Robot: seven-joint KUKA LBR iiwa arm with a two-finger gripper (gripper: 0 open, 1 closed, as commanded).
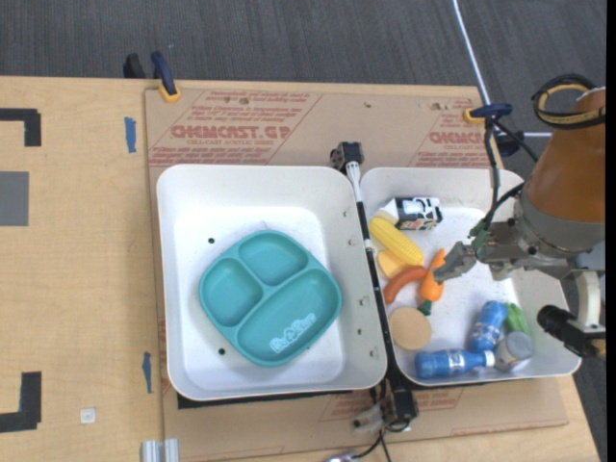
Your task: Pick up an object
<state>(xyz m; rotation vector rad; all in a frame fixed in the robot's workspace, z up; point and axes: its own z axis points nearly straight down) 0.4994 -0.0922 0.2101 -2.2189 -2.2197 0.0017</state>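
Just beside fingers (452,264), carrot (430,282), touching

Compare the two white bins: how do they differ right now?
The left bin holds one thing, a teal divided plate; the right bin holds a jumble: corn, carrot, blue bottles. The end effector reaches over the right bin, not the left. Both are shallow, white and sit side by side.

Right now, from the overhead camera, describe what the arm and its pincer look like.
The arm enters from the right: a wide orange band above a grey metallic wrist section. Black cables loop over its top and run down its side. The pincer is grey metal, slim and tapering toward the right bin. A black fitting sticks out below the wrist. No markings are legible.
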